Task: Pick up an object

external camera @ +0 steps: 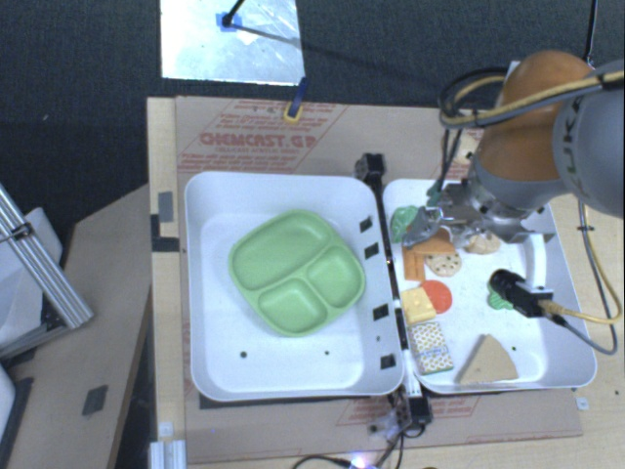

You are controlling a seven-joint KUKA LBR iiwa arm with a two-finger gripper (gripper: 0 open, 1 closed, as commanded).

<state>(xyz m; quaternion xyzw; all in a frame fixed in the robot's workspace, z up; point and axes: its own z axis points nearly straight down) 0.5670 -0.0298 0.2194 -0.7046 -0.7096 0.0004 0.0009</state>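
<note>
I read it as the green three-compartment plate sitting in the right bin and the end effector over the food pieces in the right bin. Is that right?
Not quite. The camera view shows the light green three-compartment plastic plate in the left shallow white bin, not the right one. The rest holds: the end effector is over the small food pieces in the right shallow white bin.

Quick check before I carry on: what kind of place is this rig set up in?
Probably a robotics lab test bench, not a kitchen: two white bins on cardboard, toy food pieces beside a green divided plate, and the arm's gripper over them.
</note>
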